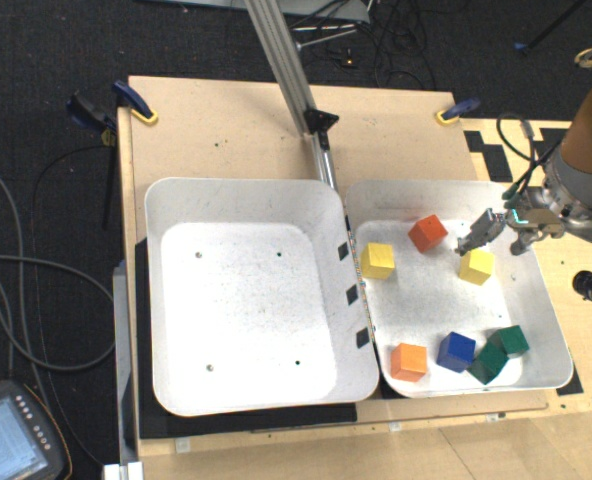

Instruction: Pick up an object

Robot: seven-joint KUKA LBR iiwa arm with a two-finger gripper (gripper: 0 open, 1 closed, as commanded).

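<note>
My gripper [498, 238] hangs over the upper right part of the right bin [536, 298], its two fingers spread open with nothing between them. A small yellow cube [476, 266] lies just below and left of the left finger [474, 236], close to its tip. An orange-red cube [428, 232] sits to the gripper's left. A larger yellow cube [378, 260] rests near the bin's left wall.
Along the right bin's front edge lie an orange cube [409, 360], a blue cube [457, 351] and two green blocks [513, 340] [489, 364]. The left bin [176, 208] adjoins it. A metal pole [296, 88] slants in from the top.
</note>
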